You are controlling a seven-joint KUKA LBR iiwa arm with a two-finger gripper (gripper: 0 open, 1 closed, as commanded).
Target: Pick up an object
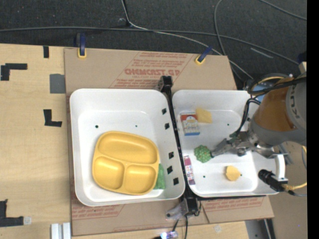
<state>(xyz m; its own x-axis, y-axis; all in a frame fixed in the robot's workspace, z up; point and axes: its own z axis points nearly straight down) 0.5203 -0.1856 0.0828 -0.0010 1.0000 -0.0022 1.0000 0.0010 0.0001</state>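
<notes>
Gripper sits right at the green broccoli toy; can't tell jaw state. Looks light, squishy, so grab its middle.

My gripper touches the green broccoli in the right bin. A yellow tray lies in the left bin.

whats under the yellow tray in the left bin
A green thing pokes out from beneath the yellow tray at its right edge, against the left bin wall. How far it runs under the tray, and whatever else lies there, is covered.
</notes>
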